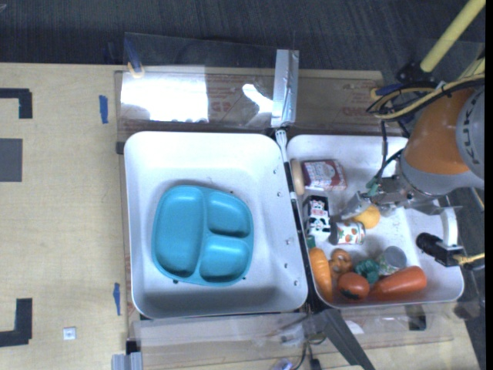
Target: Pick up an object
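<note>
Risk of a missed or double grab — toys packed touching in right bin (451, 287), so fingers likely to nudge neighbours or wedge between them. Gripper (368, 205) low over that bin, just right of cow-print carton (316, 215), beside yellow toy (369, 217); opening and hold impossible to judge, tips lost in clutter. Likely target: yellow toy or small can (350, 234) just below it. Around the carton: red-brown packet (323, 174) above, orange carrot (320, 272) below, tomato (353, 285) and long red pepper (400, 281) further below-right. Left bin (146, 154), left of carton — blue divided plate (203, 235), nothing on it.
</note>
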Controlling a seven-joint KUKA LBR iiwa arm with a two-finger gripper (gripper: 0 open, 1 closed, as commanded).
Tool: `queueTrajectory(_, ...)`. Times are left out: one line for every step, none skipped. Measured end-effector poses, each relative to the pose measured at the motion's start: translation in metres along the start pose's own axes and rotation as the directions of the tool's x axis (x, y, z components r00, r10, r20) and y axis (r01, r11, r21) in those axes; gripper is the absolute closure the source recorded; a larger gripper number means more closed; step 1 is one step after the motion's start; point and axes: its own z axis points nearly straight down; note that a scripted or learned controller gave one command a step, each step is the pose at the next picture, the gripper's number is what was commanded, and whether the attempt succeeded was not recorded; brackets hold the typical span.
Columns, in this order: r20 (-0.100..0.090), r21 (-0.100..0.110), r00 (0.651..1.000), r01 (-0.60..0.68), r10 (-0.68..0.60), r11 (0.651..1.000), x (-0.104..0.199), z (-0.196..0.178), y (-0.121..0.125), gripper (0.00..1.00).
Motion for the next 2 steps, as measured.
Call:
queueTrajectory(0.001,-0.003,1.0,-0.002,0.002,1.0,-0.001,-0.009,0.001,1.0)
queueTrajectory(-0.001,-0.004,0.998,0.062,-0.062,0.998,0.094,-0.095,0.038,1.0)
